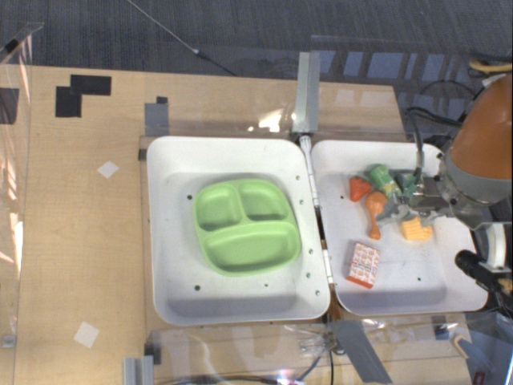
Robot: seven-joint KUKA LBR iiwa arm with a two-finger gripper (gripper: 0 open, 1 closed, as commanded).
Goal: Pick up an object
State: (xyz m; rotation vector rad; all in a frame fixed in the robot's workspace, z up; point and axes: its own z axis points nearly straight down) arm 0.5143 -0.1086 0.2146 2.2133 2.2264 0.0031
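Claw (403,204) hanging low in right bin (433,283), among carrot (374,208), green toy (382,178), yellow piece (415,230). How wide it stands, what it grips: cannot tell. Green plate (244,224) lying in left bin (172,215).

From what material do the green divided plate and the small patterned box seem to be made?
Green divided plate: probably moulded plastic, with a smooth, uniform colour and soft sheen. Small patterned box: probably printed cardboard, flat-faced with sharp edges, though the print is too small to read.

Pincer (398,209) low in rt bin (401,291), beside carrot (375,212) & cheese (415,230).
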